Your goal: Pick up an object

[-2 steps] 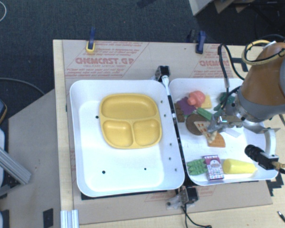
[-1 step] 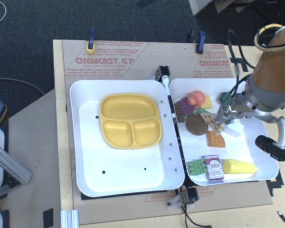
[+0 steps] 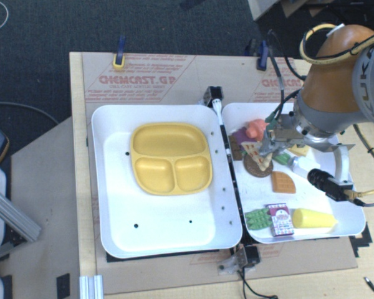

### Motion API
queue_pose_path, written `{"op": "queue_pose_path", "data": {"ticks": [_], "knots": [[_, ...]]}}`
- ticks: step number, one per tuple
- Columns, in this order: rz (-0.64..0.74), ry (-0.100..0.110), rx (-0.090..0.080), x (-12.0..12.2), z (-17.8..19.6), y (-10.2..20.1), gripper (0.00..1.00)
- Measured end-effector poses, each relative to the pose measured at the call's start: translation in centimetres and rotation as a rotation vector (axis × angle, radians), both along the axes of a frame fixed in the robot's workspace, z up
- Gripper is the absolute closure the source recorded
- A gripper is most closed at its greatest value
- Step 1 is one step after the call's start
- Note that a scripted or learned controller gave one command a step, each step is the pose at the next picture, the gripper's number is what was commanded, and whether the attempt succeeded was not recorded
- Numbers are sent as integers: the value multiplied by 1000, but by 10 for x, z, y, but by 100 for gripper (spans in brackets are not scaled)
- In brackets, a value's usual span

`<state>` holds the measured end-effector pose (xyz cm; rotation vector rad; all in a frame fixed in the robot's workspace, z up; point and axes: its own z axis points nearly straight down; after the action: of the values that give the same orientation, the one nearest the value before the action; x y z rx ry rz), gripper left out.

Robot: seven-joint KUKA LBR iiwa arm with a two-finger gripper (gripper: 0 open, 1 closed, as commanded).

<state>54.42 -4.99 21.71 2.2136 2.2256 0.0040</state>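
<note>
Gripper (image 3: 269,147) low in the right bin (image 3: 355,220), centre right of frame: I hang over a heap of toy food (image 3: 259,161), picking a target. I cannot tell what my tool is doing. At left, a yellow tray (image 3: 171,156) lies untouched.

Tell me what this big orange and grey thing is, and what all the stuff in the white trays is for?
That is a robot arm, seen by one camera above the bench. Its gripper reaches down into the right white bin, over a pile of small toys: a pink piece, a brown round one, an orange waffle-like piece, something green, a little carton and a yellow block. The left white bin holds a yellow divided plate. The robot should pick something up; I cannot tell whether it holds anything.
</note>
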Motion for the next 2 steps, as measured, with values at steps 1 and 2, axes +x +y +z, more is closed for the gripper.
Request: {"op": "queue_pose_path", "data": {"ticks": [1, 2], "knots": [[1, 0, 1, 15, -1, 58, 100], [-5, -1, -1, 13, 18, 50, 100]]}}
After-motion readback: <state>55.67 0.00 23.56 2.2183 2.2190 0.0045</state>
